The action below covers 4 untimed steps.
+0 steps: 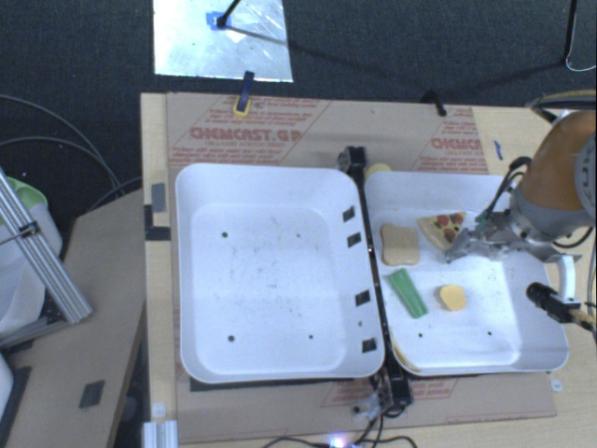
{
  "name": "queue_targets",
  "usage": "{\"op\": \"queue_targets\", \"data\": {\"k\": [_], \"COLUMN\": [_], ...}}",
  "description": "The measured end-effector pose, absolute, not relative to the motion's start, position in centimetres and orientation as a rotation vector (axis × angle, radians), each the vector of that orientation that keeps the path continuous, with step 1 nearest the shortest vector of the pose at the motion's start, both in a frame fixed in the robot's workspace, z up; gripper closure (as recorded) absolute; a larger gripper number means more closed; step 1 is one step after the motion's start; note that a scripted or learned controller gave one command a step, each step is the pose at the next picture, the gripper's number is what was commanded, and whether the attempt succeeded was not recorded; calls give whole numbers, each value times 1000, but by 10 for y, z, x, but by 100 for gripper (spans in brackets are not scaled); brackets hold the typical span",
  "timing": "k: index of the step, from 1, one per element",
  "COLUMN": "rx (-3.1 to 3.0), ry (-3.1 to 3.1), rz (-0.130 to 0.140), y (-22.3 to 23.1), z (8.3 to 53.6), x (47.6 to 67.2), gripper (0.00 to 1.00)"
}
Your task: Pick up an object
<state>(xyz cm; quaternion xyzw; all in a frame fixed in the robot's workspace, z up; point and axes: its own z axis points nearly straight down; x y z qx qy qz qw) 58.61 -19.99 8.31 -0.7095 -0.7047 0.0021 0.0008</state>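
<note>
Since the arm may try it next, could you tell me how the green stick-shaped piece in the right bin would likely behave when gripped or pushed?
The green piece lies flat on the right bin, so it probably won't roll. It looks like a small toy food, likely light and stiff. Its narrow width should suit the gripper if closed across it; pushed at one end, it may pivot.

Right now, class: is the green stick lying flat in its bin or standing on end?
Lying flat. The green stick rests lengthwise on the floor of the right bin, slanted, between the bread slice and the yellow disc.
</note>
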Motion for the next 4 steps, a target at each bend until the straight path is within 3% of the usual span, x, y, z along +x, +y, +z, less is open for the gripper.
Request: {"op": "queue_targets", "data": {"k": [1, 2, 3, 4], "rx": [-2222, -2219, -2213, -2219], "ry": [-2227, -2219, -2227, -2224], "rz": [-3, 2, -1, -1], "y": [-195, -172, -130, -133], "z": [96, 83, 84, 84], "x": [591, 546, 539, 540], "gripper": [100, 100, 100, 0]}}
